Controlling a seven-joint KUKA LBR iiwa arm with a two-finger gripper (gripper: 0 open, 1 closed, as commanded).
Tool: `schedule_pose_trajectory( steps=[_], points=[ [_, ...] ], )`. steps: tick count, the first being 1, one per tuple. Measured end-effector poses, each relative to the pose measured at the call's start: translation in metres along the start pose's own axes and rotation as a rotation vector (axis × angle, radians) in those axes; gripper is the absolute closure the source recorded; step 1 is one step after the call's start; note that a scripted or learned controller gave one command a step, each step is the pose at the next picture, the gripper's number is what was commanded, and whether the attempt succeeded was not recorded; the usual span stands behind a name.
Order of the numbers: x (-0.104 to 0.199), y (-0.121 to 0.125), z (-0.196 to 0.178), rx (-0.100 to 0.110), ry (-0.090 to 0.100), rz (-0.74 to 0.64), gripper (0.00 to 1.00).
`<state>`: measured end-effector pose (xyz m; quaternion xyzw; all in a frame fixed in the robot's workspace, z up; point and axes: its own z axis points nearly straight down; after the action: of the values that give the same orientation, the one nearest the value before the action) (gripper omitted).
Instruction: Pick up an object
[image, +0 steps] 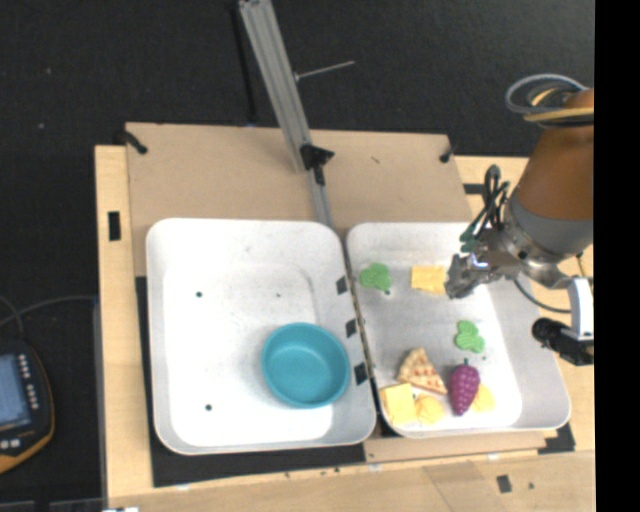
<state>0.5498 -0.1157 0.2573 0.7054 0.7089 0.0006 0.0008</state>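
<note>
One gripper hangs low over the right bin, its dark tip just beside the right edge of a yellow cheese-like block; whether it touches the block cannot be told, and the view is too small and dark there to tell its state. Nothing is seen between its tips. Above it the grey wrist rises into the orange band of the arm at the right, with black cables looping beside it.

Left of the yellow block lies a small green leafy piece, near the bin's left wall. Below the gripper, apart from it, sits a second green piece. At the bin's near edge a cluster crowds together: a pizza-like wedge, a purple bunch of grapes just right of it, and yellow pieces beneath both.

In the left bin, a blue bowl stands upright near its right wall.
</note>
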Motion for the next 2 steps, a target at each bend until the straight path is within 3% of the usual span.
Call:
schedule_pose_trajectory(
  steps=[2],
  points=[
    [0.100, -0.010, -0.011, 0.001, 0.001, 0.002, 1.00]
  ],
)
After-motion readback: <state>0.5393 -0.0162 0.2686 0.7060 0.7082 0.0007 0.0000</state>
